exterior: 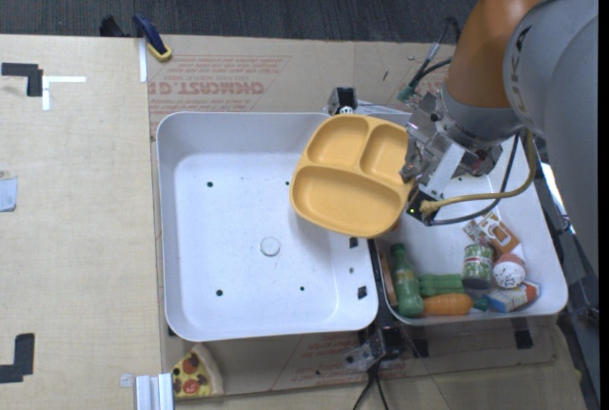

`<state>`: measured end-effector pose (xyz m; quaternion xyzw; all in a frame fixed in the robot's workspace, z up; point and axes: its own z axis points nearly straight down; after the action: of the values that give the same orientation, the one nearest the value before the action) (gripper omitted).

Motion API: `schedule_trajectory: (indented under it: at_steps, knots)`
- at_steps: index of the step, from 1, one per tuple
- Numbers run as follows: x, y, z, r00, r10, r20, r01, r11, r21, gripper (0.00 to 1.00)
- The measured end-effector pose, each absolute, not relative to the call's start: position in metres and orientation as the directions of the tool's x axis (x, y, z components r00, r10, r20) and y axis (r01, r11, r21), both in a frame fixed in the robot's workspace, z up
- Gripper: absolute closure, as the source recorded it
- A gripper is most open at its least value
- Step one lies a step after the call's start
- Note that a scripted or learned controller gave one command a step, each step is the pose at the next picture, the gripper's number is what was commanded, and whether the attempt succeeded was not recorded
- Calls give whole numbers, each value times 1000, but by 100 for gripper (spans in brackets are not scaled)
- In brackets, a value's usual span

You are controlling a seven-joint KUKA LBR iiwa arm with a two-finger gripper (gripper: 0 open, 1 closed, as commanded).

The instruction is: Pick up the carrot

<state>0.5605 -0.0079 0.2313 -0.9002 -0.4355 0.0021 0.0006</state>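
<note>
While low, carrot (447,305) below end effector (416,172).

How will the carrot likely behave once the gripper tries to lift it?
The carrot looks like a smooth moulded toy, so probably stiff and light. Its rounded, tapering shape may slip or roll between fingers. It lies at the bin's near wall, against a green vegetable, so neighbours may shift too.

Carrot (447,305): a short orange toy vegetable lying flat, long axis pointing from 9 to 3 o'clock. It rests at the 6 o'clock edge of the right bin (557,280), touching green items at its 12 and 9 o'clock sides.
</note>
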Motion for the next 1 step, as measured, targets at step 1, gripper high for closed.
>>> schedule_trajectory:
  at_steps: [1]
  knots:
    - [488, -28, 270, 561, 828, -5, 828, -561, -5, 100]
